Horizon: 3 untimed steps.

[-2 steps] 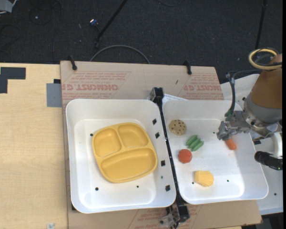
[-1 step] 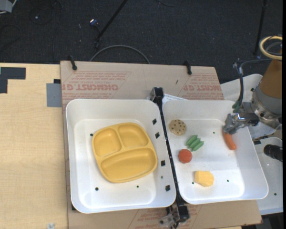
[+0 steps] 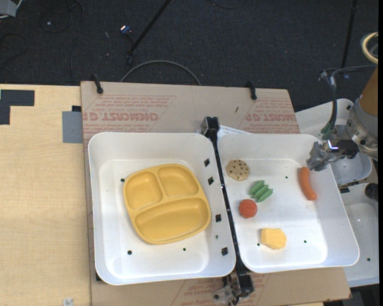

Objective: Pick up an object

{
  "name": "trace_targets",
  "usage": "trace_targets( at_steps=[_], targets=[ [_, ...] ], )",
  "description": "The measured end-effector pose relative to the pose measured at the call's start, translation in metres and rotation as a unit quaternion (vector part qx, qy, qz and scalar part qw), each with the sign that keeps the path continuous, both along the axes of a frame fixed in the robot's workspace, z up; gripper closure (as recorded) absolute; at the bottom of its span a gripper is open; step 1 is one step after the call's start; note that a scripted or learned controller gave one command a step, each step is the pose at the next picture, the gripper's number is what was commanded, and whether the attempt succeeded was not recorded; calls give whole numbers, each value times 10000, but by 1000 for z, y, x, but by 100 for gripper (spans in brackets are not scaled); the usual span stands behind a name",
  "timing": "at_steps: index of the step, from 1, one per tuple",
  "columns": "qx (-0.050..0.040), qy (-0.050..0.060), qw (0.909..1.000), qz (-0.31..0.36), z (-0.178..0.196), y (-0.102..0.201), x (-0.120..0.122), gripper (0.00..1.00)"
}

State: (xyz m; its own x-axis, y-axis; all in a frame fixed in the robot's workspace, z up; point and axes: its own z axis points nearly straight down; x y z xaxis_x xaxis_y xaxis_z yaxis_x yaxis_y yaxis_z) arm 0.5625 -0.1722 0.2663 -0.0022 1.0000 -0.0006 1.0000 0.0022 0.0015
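The right bin holds a round cookie, a green pea pod, a red tomato, a yellow cheese wedge and an orange carrot. My gripper hangs over that bin's far right rim, just above and to the right of the carrot. Nothing shows between its tips.
The left bin holds a yellow divided plate. A black divider clip sits where the two bins meet. Cardboard lies under the bins, and a wooden bench top runs to the left.
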Motion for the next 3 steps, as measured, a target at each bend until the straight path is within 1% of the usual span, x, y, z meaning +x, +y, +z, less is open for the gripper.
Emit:
trace_targets(
  at_steps=[1, 2, 3],
  targets=[
    [9, 23, 10000, 7, 2, 55, 1, 100],
    [9, 30, 10000, 7, -2, 109, -3, 100],
    [12, 23, 10000, 17, -4, 166, 6, 100]
  ],
)
